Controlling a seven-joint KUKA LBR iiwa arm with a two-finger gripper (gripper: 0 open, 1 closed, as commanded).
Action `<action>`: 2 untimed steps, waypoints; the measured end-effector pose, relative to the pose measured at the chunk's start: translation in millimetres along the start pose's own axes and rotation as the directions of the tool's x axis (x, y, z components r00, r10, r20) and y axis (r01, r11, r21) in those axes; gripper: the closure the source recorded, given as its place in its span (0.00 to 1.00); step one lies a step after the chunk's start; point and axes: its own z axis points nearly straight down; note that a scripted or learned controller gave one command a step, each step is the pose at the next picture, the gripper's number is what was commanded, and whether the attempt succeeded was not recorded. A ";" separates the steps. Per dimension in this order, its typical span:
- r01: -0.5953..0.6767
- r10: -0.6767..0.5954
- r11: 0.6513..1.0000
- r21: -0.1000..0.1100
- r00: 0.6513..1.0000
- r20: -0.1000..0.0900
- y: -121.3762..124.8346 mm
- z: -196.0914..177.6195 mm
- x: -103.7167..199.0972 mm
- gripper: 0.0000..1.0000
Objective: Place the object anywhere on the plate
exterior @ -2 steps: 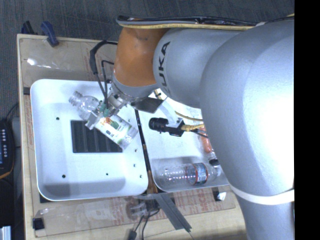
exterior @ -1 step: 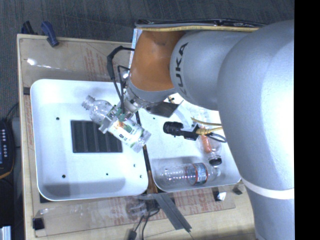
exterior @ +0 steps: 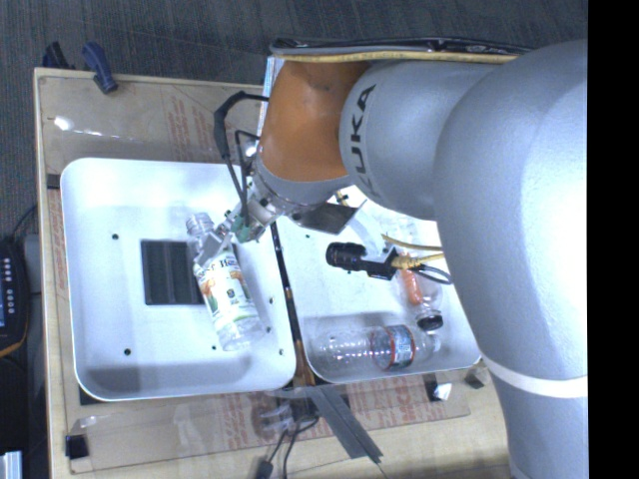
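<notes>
The grey arm (exterior: pixel 459 118) reaches in from the right, orange band above the wrist, gripper (exterior: pixel 243 226) pointing down-left

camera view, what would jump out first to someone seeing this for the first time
The big grey arm with its orange band takes up the upper right, reaching from the right toward the middle of the bench. Its gripper sits at the neck of a clear labelled bottle lying tilted in the left bin, beside a dark rectangular plate. In the right bin, another clear bottle lies along the near wall.

Bulky grey arm (exterior: pixel 479 168), orange band (exterior: pixel 305 118), black lettering
</notes>
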 end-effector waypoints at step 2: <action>0.184 -0.184 0.983 -0.004 0.983 0.004 17.2 -57.4 -1.2 1.00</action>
